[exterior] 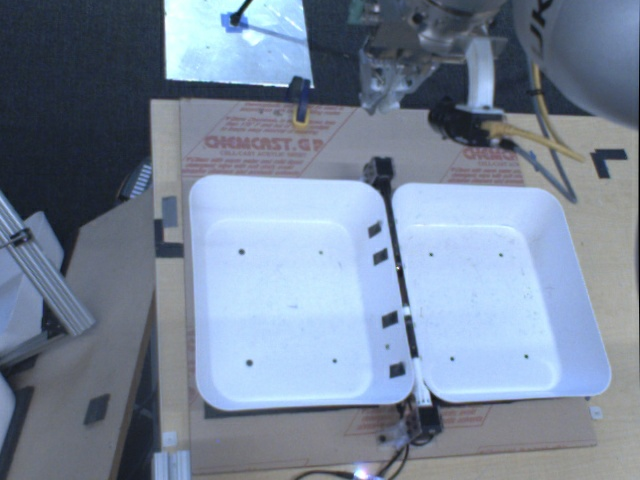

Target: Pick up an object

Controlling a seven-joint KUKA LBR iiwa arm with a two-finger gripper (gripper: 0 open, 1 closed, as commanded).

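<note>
My gripper [383, 90] hangs from the grey arm at the top of the camera view, high over the bench's back edge and just behind the seam between the two bins. I see nothing held under it. The left white bin [205, 298] and the right white bin [575, 298] lie side by side on the brown board. Their floors show white plastic with a few small dark dots.
Black clips [385, 258] run along the seam between the bins. A yellow and blue clamp [299, 103] sits at the board's back edge. A shiny metal plate [238, 26] lies behind at the left, an aluminium rail [40, 278] stands at far left, and yellow cables [535, 140] trail near the wrist.
</note>
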